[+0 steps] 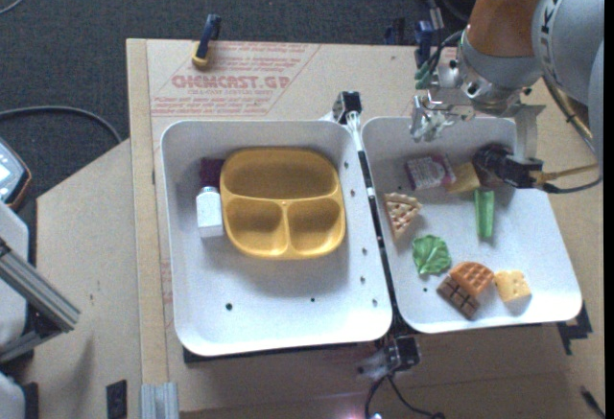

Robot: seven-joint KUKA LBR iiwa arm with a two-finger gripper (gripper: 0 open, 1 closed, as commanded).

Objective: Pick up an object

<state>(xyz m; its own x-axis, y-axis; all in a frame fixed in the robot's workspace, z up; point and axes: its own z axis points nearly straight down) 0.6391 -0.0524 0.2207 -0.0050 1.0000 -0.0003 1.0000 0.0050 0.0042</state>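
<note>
The left white shallow bin point(182, 307) holds a yellow three-part plastic tray point(283, 201). In the right white bin point(566, 283), the pink-and-white wrapped packet point(428, 171) lies near the far wall. The claw point(428, 123) hangs just beyond it; whether it is released or clenched I cannot tell. Best to centre over the packet, then descend straight.

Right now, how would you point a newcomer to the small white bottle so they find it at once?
Start at the left bin, the one holding the big yellow divided plate. Look just off that plate's left edge: the white bottle stands there on the bin floor, touching a dark purple item behind it. It is the one white, boxy thing among the coloured pieces.
</note>
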